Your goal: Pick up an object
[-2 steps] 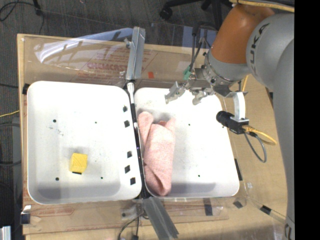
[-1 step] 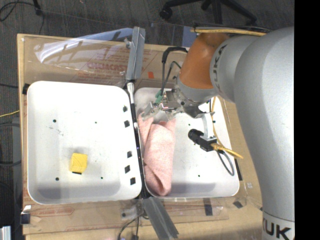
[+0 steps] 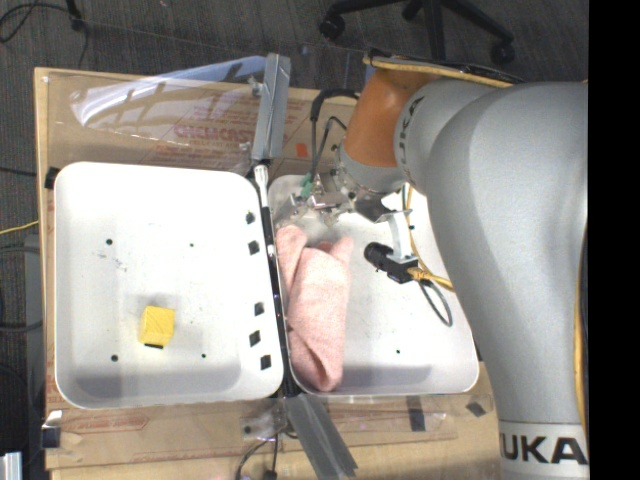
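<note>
The claw is down low in the right bin, near its far left corner. It sits right at the top end of the pink cloth, which lies along the left wall of that bin. The arm looks like it is just starting to grab the cloth. Next it needs to pinch the cloth tight and lift straight up. A small yellow block rests in the left bin, near its front edge. The big grey arm covers much of the right bin. The claw tips are tiny and blurry, so I cannot tell if they are apart or pinched.
</note>
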Tool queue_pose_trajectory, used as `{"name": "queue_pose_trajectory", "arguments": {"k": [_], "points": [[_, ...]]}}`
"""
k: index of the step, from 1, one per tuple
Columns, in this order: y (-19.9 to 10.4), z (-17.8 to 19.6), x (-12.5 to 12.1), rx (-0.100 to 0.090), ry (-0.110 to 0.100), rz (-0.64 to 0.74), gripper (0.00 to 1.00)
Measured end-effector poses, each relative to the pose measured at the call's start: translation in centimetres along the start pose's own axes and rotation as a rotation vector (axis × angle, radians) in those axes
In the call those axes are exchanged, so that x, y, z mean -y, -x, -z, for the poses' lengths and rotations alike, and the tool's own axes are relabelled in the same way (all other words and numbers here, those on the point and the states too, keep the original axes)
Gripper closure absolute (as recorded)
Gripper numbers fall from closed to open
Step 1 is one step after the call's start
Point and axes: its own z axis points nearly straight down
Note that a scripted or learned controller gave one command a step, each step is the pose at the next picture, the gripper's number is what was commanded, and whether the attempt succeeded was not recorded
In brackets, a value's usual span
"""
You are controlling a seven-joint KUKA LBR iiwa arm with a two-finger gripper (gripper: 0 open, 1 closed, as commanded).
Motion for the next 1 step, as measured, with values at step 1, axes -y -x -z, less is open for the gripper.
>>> {"name": "queue_pose_trajectory", "arguments": {"k": [1], "points": [[-0.12, 1.02, -0.05, -0.001, -0.001, 0.004, 1.00]]}}
